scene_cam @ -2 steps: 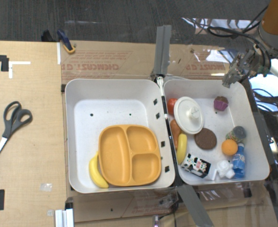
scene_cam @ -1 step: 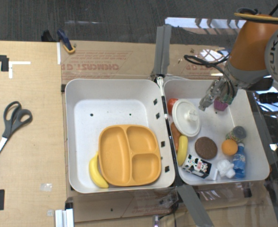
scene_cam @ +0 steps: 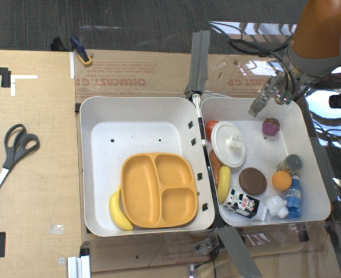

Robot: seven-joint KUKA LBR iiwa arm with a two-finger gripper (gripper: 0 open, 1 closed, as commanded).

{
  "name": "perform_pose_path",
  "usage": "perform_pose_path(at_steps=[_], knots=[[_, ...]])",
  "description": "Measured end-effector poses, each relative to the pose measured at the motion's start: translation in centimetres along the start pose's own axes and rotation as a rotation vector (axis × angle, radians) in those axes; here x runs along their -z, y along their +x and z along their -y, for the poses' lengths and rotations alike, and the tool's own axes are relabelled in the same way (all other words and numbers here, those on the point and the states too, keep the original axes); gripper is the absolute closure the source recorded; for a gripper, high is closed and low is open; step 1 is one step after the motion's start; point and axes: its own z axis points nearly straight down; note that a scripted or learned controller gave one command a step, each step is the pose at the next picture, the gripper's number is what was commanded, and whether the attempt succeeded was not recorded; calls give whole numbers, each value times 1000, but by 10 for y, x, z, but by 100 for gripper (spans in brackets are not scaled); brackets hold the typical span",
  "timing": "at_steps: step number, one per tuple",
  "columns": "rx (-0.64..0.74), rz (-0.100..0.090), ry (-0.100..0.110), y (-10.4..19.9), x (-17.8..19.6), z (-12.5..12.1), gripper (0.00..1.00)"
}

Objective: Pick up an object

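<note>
My gripper (scene_cam: 270,104) hangs over the back edge of the right bin (scene_cam: 315,155), open, with nothing between its fingers. Just below it lies a small purple object (scene_cam: 270,126). Further into the bin are a white round lid (scene_cam: 228,143), a brown disc (scene_cam: 253,180), an orange ball (scene_cam: 282,180), a blue bottle (scene_cam: 293,197), a banana (scene_cam: 223,184), an orange carrot-like piece (scene_cam: 216,162) and a black-and-white patterned item (scene_cam: 241,203).
The left bin (scene_cam: 101,132) holds an orange divided plate (scene_cam: 159,189) lying over a second banana (scene_cam: 117,211). Scissors (scene_cam: 14,149) lie on the bench at far left. A blue clamp (scene_cam: 80,51) sits behind the bins on the cardboard.
</note>
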Motion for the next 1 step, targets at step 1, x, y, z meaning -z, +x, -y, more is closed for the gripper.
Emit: perform_pose_path(at_steps=[1], knots=[[-135,3,-1,-5,-128,2,100]])
